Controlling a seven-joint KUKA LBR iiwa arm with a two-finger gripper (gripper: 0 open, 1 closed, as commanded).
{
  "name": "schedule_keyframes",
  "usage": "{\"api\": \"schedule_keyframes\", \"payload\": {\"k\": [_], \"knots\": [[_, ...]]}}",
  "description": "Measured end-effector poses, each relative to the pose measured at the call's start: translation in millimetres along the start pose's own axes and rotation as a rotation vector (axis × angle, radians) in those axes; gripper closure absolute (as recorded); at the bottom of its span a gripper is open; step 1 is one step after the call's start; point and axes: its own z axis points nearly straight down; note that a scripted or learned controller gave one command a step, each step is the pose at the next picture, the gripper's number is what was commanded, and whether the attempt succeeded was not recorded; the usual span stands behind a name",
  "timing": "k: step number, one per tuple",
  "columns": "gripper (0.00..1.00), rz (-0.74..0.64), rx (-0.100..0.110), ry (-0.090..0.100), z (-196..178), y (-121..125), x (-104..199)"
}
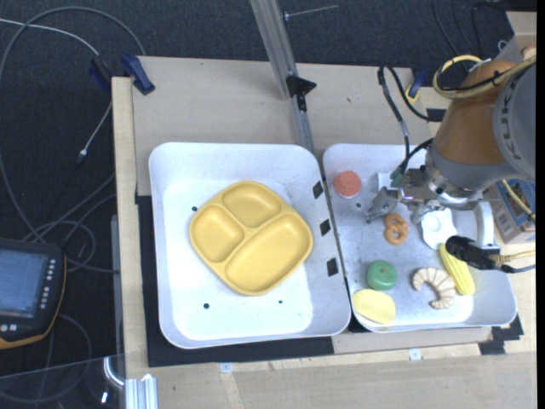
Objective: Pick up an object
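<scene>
My gripper [385, 209] hangs over the upper middle of the right bin [485, 313], its fingers spread open with nothing between them. A small brown pretzel [395, 228] lies just below and right of it, apart from the fingers. A red-orange round piece [347, 183] sits to the gripper's upper left. Lower in the bin are a green round piece [381, 274], a pale yellow oval [374, 306], a tan shrimp-shaped piece [436, 286] and a yellow corn cob [457, 268]. A white object [437, 226] lies partly under the wrist.
The left bin [170, 228] holds a yellow divided plate [250, 237]. A metal pole [277, 32] slants down to the divider between the bins. Cables and clutter crowd the bench's right edge [511, 220].
</scene>
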Motion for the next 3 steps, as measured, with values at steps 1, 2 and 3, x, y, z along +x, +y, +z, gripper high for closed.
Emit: {"api": "schedule_keyframes", "payload": {"k": [1,2,3], "knots": [[0.0,0.0,-0.013,-0.006,46.4,2.7,-1.5],[1.0,0.0,-0.02,-0.005,32.3,4.5,-0.8],[1.0,-0.001,-0.014,-0.003,-14.0,0.0,4.5]]}}
